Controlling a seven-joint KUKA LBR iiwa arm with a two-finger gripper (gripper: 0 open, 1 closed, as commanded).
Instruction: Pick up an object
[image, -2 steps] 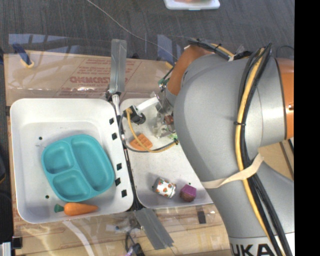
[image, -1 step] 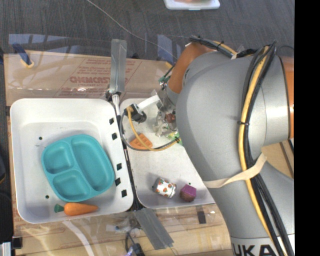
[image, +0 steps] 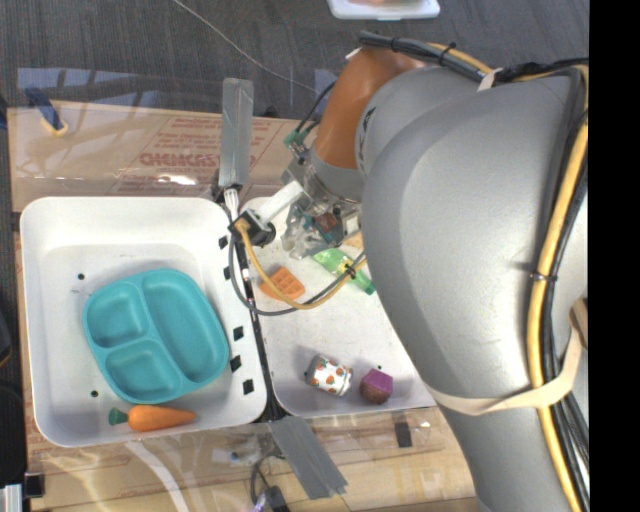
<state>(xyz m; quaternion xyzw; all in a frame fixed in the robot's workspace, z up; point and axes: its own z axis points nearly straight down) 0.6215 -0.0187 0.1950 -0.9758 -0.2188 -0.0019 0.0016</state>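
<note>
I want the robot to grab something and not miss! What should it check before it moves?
1. Gripper over the right bin: ok.
2. Things to grab in that bin: ok; green piece, orange waffle, spotted can, purple block.
3. Gripper lined up on one thing: cannot tell; it hangs nearest the green piece.
4. Fingers ready: cannot tell.
5. Yellow cable out of the way: not ok; it loops beside the waffle.
6. Left bin's tray and carrot away from the arm: ok.

Mirrored red print on the cardboard (image: 120, 150) is unreadable.
</note>
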